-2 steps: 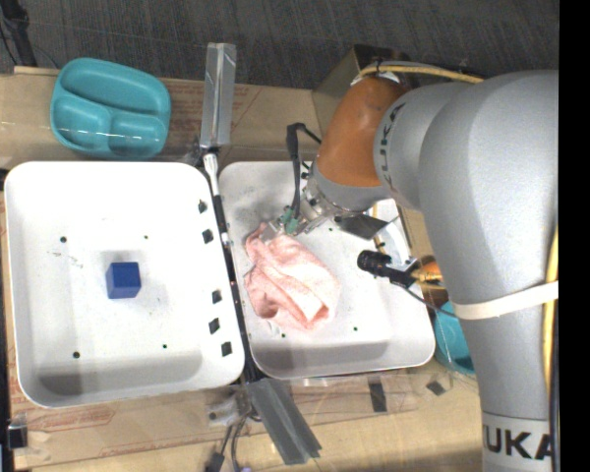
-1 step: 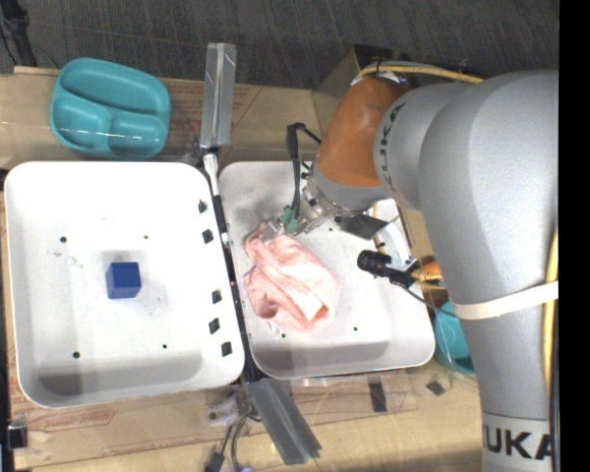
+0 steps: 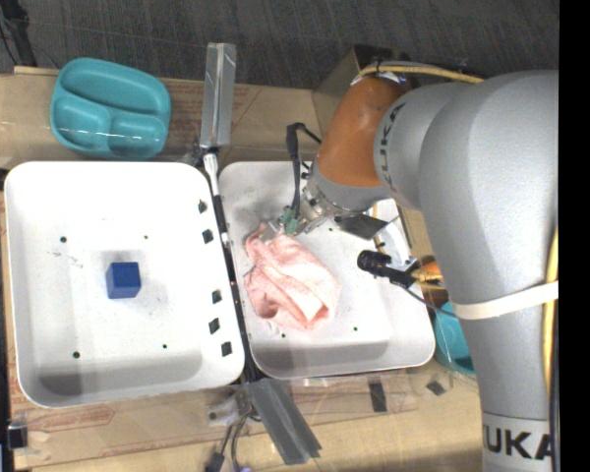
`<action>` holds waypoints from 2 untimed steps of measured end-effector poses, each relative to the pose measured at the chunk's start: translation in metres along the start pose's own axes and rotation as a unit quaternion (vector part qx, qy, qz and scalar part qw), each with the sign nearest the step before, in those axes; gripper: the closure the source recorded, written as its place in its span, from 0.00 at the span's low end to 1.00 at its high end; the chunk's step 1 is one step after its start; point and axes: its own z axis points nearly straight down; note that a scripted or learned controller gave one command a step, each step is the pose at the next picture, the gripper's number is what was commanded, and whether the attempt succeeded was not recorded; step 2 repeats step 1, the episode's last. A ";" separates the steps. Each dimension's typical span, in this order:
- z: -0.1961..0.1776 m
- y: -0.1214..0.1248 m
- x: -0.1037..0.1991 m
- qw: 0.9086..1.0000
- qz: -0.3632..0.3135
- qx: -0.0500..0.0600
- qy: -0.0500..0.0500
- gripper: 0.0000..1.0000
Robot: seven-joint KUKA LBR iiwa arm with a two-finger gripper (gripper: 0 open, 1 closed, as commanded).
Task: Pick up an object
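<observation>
Tool (image 3: 293, 222) lowered at upper edge of pink cloth (image 3: 290, 281) in right bin (image 3: 374, 347), grip state indiscernible, blue cube (image 3: 124, 279) left in left bin (image 3: 39, 224)

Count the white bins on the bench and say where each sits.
2: the left bin holds a blue cube; the right bin holds a pink cloth.

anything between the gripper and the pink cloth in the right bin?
Nothing visible. The gripper is down at the upper edge of the pink cloth in the right bin, with no other object between them. The blue cube sits apart in the left bin.
</observation>
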 end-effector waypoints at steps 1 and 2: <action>0.000 0.000 0.000 1.000 0.000 0.000 0.000 0.00; 0.000 0.000 0.000 1.000 0.000 0.000 0.000 0.00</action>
